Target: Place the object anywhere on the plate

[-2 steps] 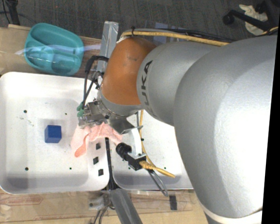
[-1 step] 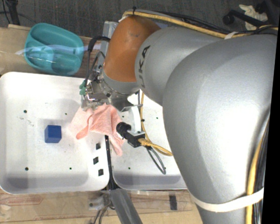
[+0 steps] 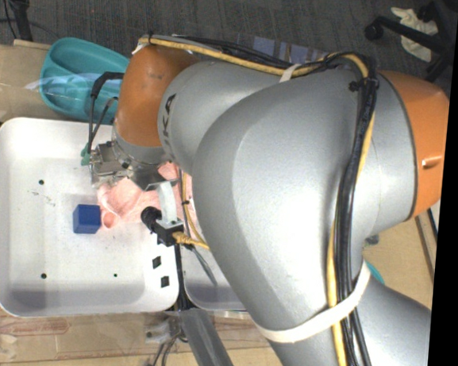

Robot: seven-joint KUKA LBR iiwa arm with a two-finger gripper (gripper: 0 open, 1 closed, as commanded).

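A small blue block (image 3: 87, 218) lies on the floor of the left white bin (image 3: 20, 200), left of centre. Just to its right, a pink plate (image 3: 129, 200) sits in the same bin, mostly covered by the arm. My gripper (image 3: 107, 164) hangs over the plate's upper left edge, right of and above the block. The wrist hides its fingers.
The big grey arm with its orange band (image 3: 145, 91) covers the right bin (image 3: 219, 301) and most of the view. A teal container (image 3: 75, 77) sits behind the left bin. Bare bin floor extends left of and below the block.
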